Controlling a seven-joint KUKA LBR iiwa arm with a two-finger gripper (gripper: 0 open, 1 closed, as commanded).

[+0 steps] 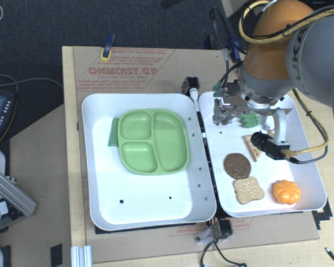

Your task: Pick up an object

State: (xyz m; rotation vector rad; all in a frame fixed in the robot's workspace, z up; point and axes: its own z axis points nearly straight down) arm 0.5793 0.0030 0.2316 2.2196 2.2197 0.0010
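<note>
The arm (pixel 278 38) hangs over the back of the right bin (pixel 270 206) and hides part of it. Its jaws are low down there, but they are too jumbled to make out, so I cannot tell if they are open or closed, and nothing can be seen held in them. A small green bit (pixel 249 119) peeks out just beside them, half covered, and its shape is hard to tell. A tan wedge (pixel 250 144) is partly covered too. Out in the open in that bin are one brown round cookie (pixel 237 165), one pale square cracker (pixel 249 189) and one orange toy (pixel 286 192). That makes five small things to pick from. There are two white bins on the tabletop (pixel 72 177). The left bin (pixel 150 202) holds one green plate (pixel 153 141) with three parts. A darker green strip (pixel 112 132) sticks out at its left side, mostly hidden.
</note>
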